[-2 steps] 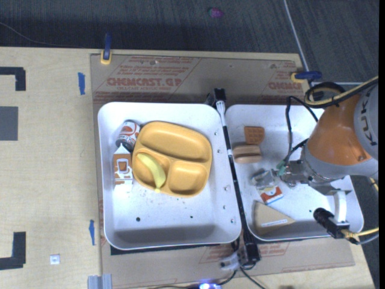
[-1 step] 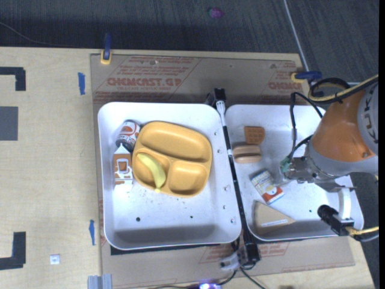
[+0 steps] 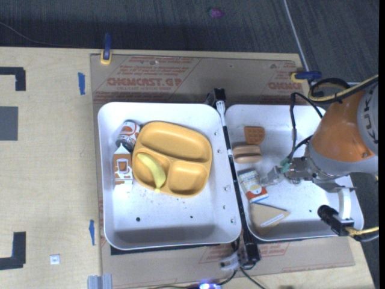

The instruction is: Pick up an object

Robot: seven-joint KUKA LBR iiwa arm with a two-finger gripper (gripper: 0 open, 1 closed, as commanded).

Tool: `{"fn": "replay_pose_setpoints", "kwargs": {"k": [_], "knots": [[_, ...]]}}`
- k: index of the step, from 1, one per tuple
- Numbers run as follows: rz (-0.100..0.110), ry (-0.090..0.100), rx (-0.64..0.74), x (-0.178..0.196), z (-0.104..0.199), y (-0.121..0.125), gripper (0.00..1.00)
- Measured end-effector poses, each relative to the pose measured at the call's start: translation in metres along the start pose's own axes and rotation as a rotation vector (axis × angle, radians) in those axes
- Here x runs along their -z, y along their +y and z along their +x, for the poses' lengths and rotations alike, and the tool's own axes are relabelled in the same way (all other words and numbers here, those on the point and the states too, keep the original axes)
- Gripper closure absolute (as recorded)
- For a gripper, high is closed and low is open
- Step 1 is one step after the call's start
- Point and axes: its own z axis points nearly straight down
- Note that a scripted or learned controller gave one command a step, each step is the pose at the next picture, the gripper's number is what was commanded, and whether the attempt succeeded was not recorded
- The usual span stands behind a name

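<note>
Hand [image 3: 281, 172]: hanging low in the right bin [image 3: 346, 224], just beside the small carton [image 3: 255, 184]; whether it is spread or closed cannot be told, and nothing is showing between its tips.
Candidate objects: the carton, burger [image 3: 246, 153] and waffle [image 3: 254, 134] are crowding the right bin's left side; the sandwich wedge [image 3: 269, 214] is lying near its front.
Left bin [image 3: 174, 230]: carrying a yellow divided tray [image 3: 171, 157] with a banana [image 3: 152, 168], a can [image 3: 127, 135] and an orange-and-white box [image 3: 122, 167] beside it.
Risk, crowding: a descent is likely catching two items, or nudging the carton away.
Risk, wall: the items are sitting near the divider wall, so a fingertip is likely striking it.
Risk, flat item: the carton is looking crumpled and low, so a closure is likely sliding over it.
</note>
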Motion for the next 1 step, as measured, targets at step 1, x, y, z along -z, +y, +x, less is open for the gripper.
{"fn": "replay_pose_setpoints", "kwargs": {"k": [1], "knots": [[0.002,0.004,0.0,-0.0111,0.0124,-0.0237,0.0]]}}
